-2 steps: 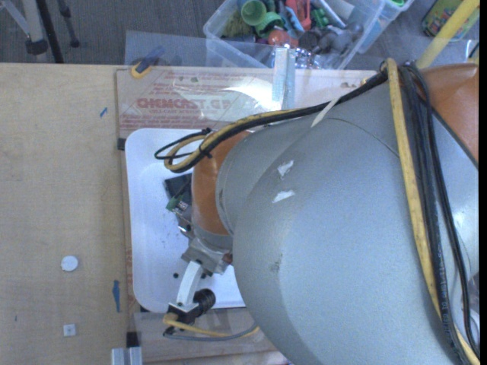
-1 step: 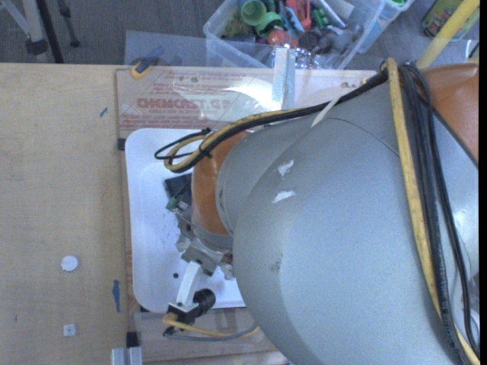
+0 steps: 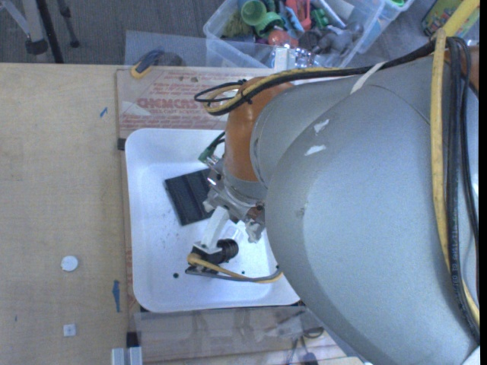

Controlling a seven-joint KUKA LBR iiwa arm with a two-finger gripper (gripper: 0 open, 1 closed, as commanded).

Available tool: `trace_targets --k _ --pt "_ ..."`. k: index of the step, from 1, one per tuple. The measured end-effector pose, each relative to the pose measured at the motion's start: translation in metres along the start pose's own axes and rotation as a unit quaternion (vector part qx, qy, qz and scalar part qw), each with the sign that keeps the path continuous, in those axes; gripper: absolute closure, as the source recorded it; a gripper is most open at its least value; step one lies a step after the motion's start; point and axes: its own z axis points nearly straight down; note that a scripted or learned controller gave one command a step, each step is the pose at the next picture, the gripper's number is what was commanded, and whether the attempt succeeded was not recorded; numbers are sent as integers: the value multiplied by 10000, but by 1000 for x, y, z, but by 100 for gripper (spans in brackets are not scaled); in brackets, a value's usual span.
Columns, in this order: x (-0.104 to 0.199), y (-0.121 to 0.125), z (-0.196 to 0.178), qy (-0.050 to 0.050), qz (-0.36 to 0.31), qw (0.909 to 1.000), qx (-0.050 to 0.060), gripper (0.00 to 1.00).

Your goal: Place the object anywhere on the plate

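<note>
A flat dark grey rectangular object (image 3: 185,196) lies in the white bin (image 3: 152,226), in its upper middle part. My gripper (image 3: 218,194) hangs over the bin right beside the object's right edge, below the orange band of the wrist. The bulky grey arm covers the bin's right side and everything further right. Whether the gripper touches or holds the dark object cannot be made out.
A clear plastic box (image 3: 304,14) full of colourful toys stands behind the bin. A cardboard sheet (image 3: 171,101) lies under the bin's far edge. The wooden bench top (image 3: 61,188) stretches to the left, with a small white disc (image 3: 69,263) on it.
</note>
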Motion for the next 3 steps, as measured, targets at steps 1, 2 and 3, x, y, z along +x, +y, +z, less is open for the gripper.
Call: trace_targets --k 1,2,3 --pt "-21 -61 47 44 -630 9980 -32 0" --pt "-57 6 -49 2 426 9991 1 0" --pt "-45 -37 48 38 2209 9753 -4 0"
